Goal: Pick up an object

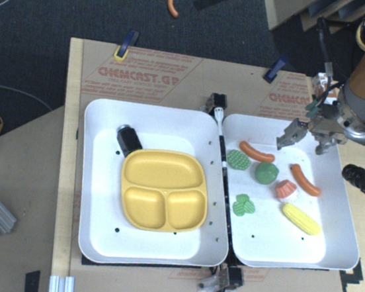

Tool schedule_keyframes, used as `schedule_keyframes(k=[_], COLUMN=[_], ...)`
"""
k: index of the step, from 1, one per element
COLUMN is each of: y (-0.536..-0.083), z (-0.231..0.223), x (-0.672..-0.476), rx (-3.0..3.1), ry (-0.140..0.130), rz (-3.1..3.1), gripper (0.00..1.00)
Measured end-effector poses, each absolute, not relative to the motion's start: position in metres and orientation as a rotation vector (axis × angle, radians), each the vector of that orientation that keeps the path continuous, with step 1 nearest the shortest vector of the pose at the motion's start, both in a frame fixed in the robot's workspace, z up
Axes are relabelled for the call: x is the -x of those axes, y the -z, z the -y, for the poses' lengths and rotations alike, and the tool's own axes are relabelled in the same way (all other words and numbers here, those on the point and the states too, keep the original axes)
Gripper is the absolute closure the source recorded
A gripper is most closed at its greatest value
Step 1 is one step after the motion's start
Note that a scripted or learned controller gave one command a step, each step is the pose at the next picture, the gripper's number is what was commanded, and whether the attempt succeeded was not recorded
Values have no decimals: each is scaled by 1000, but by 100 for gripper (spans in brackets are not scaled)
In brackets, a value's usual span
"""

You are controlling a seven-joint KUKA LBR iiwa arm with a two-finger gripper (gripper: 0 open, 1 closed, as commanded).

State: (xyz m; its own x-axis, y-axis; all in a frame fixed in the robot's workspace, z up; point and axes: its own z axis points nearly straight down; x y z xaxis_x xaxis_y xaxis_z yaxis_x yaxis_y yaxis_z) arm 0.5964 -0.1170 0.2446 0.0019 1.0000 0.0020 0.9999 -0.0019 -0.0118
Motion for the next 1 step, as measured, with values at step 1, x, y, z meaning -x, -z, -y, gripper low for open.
schedule_keyframes(k=[1], y=[-250], z=[117], x=[-599], rx=[2221], ry=[0], rz=[2221], gripper=[0])
